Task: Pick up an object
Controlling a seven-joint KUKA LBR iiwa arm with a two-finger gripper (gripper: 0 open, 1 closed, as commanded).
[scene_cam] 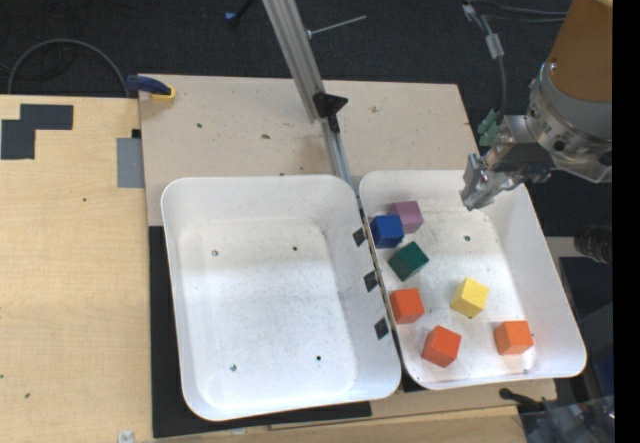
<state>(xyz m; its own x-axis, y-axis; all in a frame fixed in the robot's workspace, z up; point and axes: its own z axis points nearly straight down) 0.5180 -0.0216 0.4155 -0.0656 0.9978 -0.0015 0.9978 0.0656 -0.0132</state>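
Note:
The right bin (540, 261) holds several small cubes: a purple one (406, 215), a blue one (387, 229), a dark green one (408, 259), a yellow one (470, 297) and three orange-red ones (406, 305) (441, 344) (513, 337). My gripper (478, 193) hangs over the bin's upper right part, to the right of the purple cube and apart from every cube. Nothing shows between its fingers.
The left bin (200, 221) sits beside the right one, with black clips along the shared wall (366, 261). A slanted aluminium bar (295, 41) rises from behind the bins. A blue and yellow clamp (150, 86) lies at the bench's back left.

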